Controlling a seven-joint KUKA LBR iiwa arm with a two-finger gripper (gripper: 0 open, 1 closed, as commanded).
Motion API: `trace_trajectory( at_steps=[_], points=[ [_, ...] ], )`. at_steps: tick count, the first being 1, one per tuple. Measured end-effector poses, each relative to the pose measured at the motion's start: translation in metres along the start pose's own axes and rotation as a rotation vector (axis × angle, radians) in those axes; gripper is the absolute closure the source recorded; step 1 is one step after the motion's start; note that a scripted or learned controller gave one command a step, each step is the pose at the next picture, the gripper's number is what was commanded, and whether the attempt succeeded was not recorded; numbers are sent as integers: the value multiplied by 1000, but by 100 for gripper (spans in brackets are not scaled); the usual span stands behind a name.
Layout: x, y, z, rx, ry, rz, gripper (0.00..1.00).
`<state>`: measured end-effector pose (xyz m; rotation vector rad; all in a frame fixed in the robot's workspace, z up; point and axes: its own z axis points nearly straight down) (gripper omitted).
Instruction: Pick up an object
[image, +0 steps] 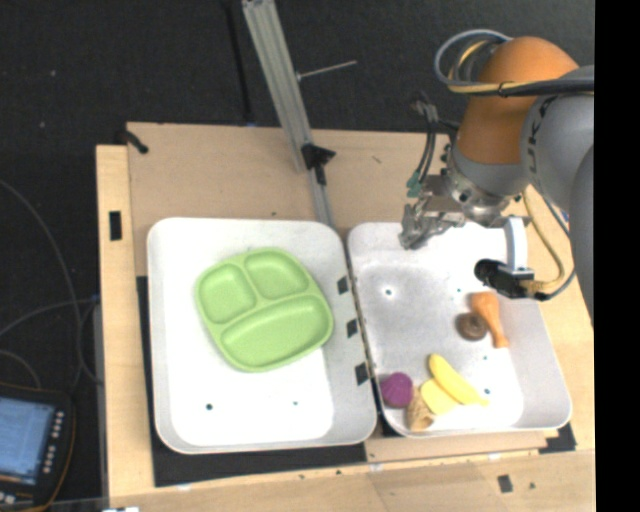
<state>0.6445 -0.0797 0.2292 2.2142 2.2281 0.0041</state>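
Several small items are lying at the right bin's (375, 250) near end while I'm hovering the gripper (415, 236), jaws' state unreadable, over its far end; next, reaching toward the banana (455, 381).

Divided plate (264, 310) in left bin (180, 400). Right bin (420, 290): banana (455, 381) at 6 o'clock, drumstick (489, 316) at 3, gripper (418, 232) over 12.

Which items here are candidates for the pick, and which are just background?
Belongs to the job:
- yellow plastic banana
- orange carrot-shaped toy
- small brown round object
- purple round toy
- pale wedge-shaped piece
- end effector, above the right white bin

Just lying about:
- green divided plastic plate in the left white bin
- grey metal pole
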Motion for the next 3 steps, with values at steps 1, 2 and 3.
trace_trajectory(
  at_steps=[1,2,3],
  points=[
    [43,-13,5,3,-1,1,100],
    [88,-37,-3,2,0,-1,100],
    [132,-57,-3,3,0,-1,100]
  ],
)
